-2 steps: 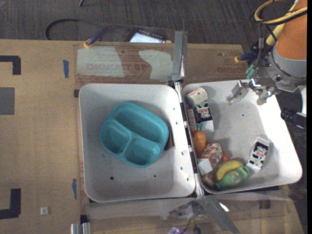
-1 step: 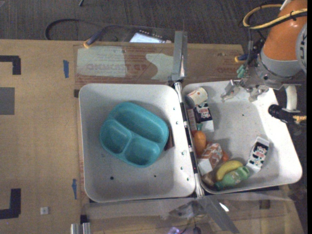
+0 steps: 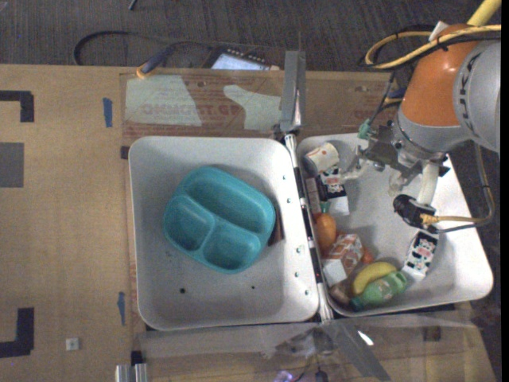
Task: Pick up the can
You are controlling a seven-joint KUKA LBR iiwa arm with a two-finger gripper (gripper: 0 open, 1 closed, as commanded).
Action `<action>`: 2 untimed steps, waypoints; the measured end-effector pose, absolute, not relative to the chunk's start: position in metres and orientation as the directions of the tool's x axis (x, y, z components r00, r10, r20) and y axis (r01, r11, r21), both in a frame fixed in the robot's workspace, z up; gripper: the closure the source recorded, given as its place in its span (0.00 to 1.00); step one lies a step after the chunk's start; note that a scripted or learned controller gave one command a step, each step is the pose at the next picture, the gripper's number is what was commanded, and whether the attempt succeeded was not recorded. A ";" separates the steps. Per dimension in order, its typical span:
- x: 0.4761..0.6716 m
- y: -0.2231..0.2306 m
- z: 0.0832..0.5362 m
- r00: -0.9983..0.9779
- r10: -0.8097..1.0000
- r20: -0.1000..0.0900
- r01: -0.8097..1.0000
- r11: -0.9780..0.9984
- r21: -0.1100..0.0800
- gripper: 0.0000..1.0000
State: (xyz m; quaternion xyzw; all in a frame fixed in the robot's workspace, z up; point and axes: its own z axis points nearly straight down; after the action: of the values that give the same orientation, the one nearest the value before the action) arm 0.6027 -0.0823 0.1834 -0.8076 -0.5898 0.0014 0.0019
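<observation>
Two shallow white bins sit side by side on the bench, the left bin [image 3: 151,213] holding a teal divided plate [image 3: 219,218] that lies near its middle, tilted a little toward 4 o'clock. The right bin [image 3: 465,269] is crowded along its edge at 9 o'clock and its corner at 7 o'clock. A small white cup-like container [image 3: 322,156] lies at the bin's 11 o'clock, and just below it stands a cow-patterned carton [image 3: 335,186]. Toward 6 o'clock from that carton comes an orange [image 3: 324,229], then a reddish snack packet [image 3: 347,249] touching it. At about 6 o'clock in the bin a banana [image 3: 374,275] rests against a green bottle [image 3: 382,290]. What looks like the can [image 3: 421,255], a slim cylinder printed with black and white cow patches, lies tilted at about 4 o'clock in the right bin, just beside the banana's tip and apart from the other clutter. The grey arm with its orange band [image 3: 433,86] reaches in from 3 o'clock, and the gripper [image 3: 394,165] hangs over the upper half of the right bin, at 12 o'clock from the can and clear of it, with nothing seen in its grasp. Seen from above, its body hides its working end, so I cannot tell whether it is spread or closed. A black fitting with a yellow cable [image 3: 410,207] sits between the gripper and the can.
</observation>
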 end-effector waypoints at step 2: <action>0.670 -0.159 0.098 0.596 0.803 0.007 0.803 -0.595 -0.031 0.00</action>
State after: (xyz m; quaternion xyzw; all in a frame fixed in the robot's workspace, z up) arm 0.6700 -0.1591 0.0981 -0.8932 -0.4495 0.0036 0.0153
